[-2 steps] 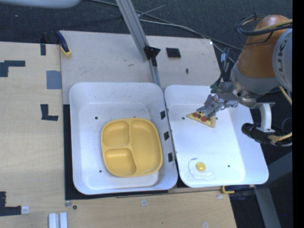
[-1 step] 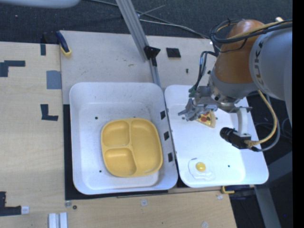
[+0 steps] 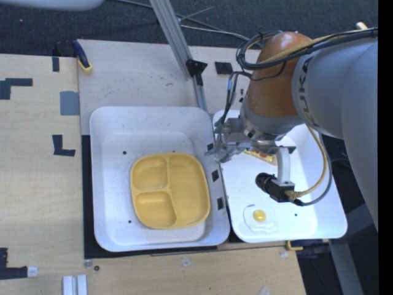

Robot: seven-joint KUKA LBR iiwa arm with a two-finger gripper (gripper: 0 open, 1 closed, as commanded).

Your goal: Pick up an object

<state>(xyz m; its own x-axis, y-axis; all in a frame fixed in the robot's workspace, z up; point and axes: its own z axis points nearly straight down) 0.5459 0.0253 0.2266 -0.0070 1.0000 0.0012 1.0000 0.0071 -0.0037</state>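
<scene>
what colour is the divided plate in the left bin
Yellow; the plate shows clearly in the camera view.

This is a robotics lab or test cell, not a home or shop. A grey industrial arm (image 3: pixel 331 72) with an orange band reaches in from the right over a plywood bench (image 3: pixel 37 165) marked with strips of dark tape. Two shallow white bins (image 3: pixel 104 165) sit side by side on it, loose cables (image 3: pixel 319 183) trail from the wrist, a slanted metal strut (image 3: pixel 175 35) rises at the far side, and dark carpet lies beyond
</scene>
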